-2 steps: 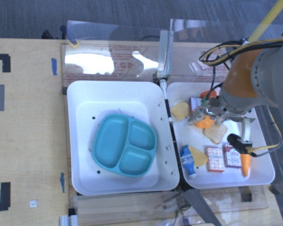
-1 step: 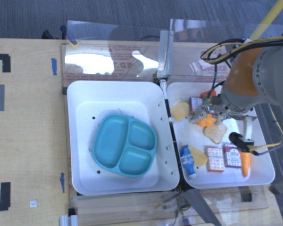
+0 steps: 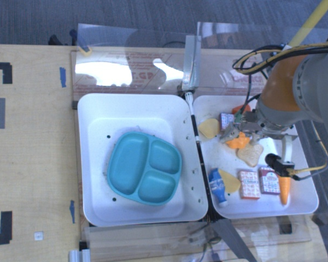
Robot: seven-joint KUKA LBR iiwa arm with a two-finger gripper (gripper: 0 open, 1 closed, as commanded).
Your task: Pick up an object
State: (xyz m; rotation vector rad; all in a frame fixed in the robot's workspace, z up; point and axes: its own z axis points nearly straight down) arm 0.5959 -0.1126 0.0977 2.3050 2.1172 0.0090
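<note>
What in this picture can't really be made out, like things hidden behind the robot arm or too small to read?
- Gripper, camera view: blurred against the food items, so whether it holds anything is unclear.
- Orange piece: partly covered by the gripper.
- Two small cartons: print too small to read.
- Right bin: its far right part hidden under the arm.

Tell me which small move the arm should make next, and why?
Probably a short descent: the gripper hangs low in the right bin, right by the orange piece and beige slice, and I see nothing between its fingers.
</note>
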